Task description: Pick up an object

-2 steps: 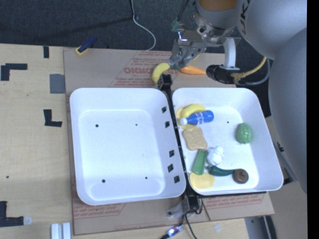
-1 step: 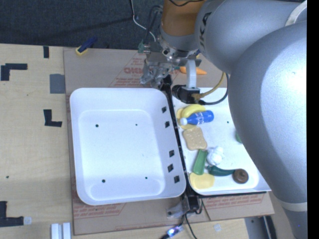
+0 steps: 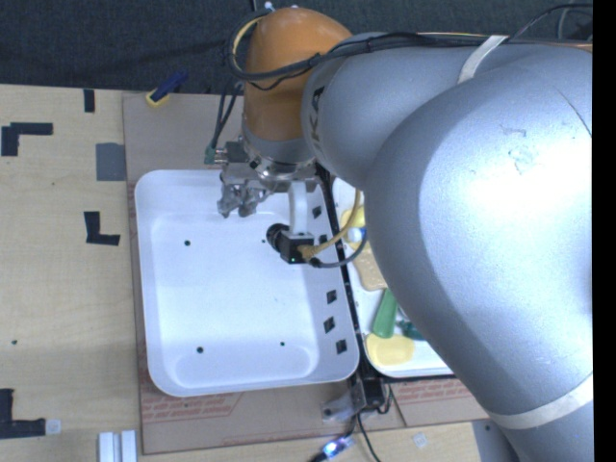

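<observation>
my two-finger gripper [image 3: 241,200] hangs over the far edge of the left shallow white plastic bin [image 3: 159,258], w/ nothing btwn the fingers that i can see; jaw gap too blurred to tell. objs to pick lie in the right white bin [image 3: 409,366], mostly behind my arm: a green tapered piece [image 3: 385,316], long axis running near-to-far, beside a pale yellow flat item [image 3: 393,350]. guess i need to cross over.
</observation>
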